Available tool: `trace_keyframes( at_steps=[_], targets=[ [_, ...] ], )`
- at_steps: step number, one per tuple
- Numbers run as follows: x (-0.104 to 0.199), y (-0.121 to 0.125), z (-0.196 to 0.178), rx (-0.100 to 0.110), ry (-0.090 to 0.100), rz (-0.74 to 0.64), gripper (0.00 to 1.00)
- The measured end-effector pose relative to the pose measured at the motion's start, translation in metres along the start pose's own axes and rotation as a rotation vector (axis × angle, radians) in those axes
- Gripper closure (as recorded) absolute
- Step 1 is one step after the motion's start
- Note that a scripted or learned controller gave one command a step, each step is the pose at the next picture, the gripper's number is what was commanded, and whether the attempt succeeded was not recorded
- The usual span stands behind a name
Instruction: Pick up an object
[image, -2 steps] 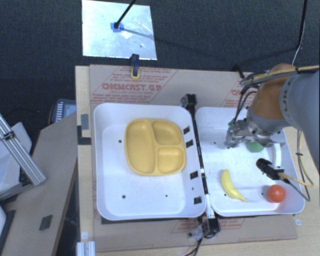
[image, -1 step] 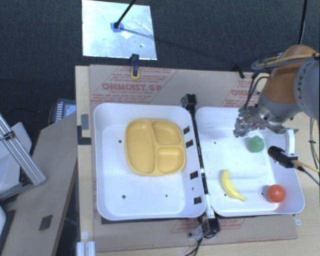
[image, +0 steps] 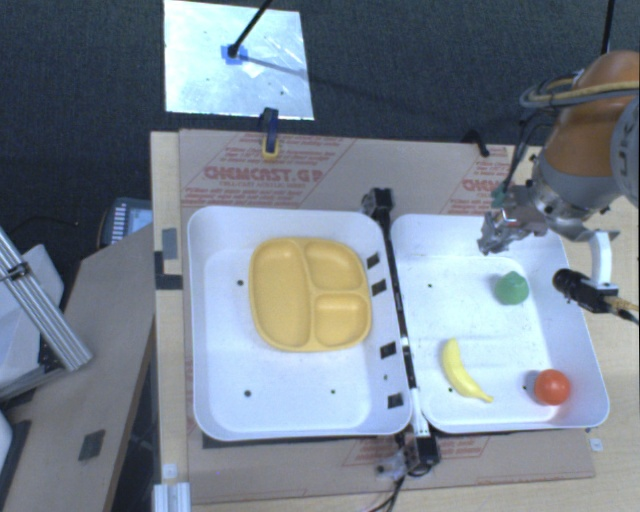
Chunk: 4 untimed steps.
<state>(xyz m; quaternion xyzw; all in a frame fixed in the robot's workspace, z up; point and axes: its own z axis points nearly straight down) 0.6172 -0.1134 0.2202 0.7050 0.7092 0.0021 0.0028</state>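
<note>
While its finger state is unclear, the hand (image: 493, 238) hangs above the right bin (image: 440, 405).

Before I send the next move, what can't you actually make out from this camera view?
- Gripper: small and blurred over the right bin; whether it is open or shut, unclear.
- Its height above the bin floor: one slanted view, no way to judge.
- Arm: cut off by the right edge.
- Green object: too small to identify; same for the orange ball.
- Cardboard print: partly covered by the bins.
</note>
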Motion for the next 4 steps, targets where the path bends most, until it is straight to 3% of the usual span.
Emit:
trace_keyframes(
  at_steps=[1, 4],
  targets=[
    [0.001, -0.001, -0.044, 0.001, 0.000, -0.001, 1.00],
    [0.178, -0.015, -0.011, 0.007, 0.003, -0.004, 1.00]
  ],
)
